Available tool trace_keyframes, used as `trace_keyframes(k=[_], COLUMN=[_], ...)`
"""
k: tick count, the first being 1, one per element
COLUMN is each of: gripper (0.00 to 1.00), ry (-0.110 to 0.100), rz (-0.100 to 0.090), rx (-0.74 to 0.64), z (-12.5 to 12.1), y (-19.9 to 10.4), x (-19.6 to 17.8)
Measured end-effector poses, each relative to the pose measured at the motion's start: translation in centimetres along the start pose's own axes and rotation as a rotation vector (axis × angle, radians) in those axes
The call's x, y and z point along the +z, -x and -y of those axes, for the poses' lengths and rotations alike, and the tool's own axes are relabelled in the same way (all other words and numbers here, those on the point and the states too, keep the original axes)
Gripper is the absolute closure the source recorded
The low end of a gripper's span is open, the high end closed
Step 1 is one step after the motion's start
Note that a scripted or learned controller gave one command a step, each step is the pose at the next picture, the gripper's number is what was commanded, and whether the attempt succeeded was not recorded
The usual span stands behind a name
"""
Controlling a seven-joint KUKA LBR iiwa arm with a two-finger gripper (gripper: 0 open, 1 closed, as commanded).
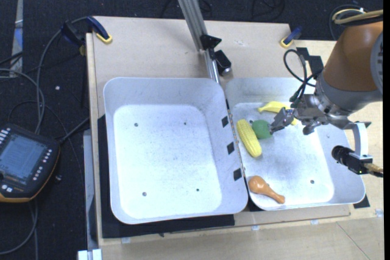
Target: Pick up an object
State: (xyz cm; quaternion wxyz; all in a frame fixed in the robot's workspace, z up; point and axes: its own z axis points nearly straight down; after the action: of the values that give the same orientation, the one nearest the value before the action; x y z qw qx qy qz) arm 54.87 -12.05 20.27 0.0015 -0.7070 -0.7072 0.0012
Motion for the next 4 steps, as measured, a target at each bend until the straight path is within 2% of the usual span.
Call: trace_keyframes(k=[1,2,3,4], gripper=[0.0,0.0,1.0,1.0], ry=[0.0,-0.001,0.004,0.009], rz=[0.0,-0.001,0.0,0.001], rx=[0.0,0.0,0.0,-0.001], z=[-0.4,-0.2,-0.4,-0.4], y=[0.4,0.4,0.4,-0.1], x=[4.4,10.8,9.5,3.3])
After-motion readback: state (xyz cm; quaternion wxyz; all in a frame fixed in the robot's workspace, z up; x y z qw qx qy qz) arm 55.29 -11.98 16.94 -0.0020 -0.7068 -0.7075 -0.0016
